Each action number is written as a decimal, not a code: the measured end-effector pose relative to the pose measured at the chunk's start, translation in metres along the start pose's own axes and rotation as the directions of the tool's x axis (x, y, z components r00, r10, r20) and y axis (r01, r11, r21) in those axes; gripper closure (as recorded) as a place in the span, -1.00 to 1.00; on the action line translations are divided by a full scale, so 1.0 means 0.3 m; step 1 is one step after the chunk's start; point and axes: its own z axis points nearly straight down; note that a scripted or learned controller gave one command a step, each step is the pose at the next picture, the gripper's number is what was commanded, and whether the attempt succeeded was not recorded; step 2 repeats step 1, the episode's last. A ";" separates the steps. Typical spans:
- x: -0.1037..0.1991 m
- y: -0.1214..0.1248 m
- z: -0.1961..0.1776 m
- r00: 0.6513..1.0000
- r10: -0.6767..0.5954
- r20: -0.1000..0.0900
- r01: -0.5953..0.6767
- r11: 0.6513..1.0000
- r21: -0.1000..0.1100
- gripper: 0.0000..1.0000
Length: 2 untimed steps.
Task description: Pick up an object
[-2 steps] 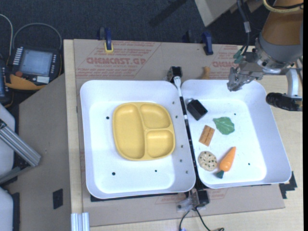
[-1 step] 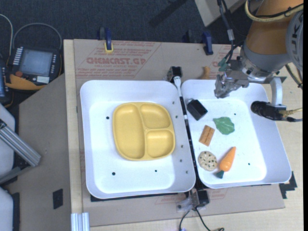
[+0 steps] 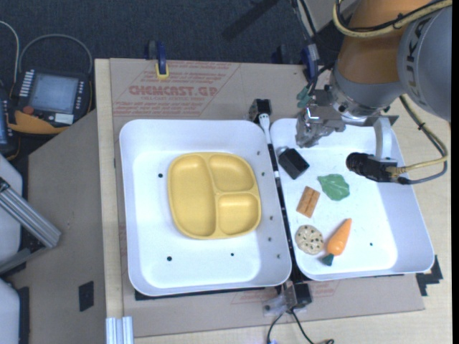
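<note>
We can't tell the claw's (image 3: 313, 131) state above the black block (image 3: 292, 162) by the right bin's (image 3: 409, 228) far-left corner, so it may clip the rim.

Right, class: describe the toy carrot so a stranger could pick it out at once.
Find the right white bin, not the one holding the yellow tray. Near its front edge lies the carrot, right of the round cookie. It alone is orange and tapered.
</note>
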 end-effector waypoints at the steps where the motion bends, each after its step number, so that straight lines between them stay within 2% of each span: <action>1: 0.172 -0.041 0.061 1.000 0.000 0.000 0.000 1.000 0.002 1.00; 2: 0.172 -0.041 0.061 1.000 0.000 0.000 0.000 1.000 0.002 1.00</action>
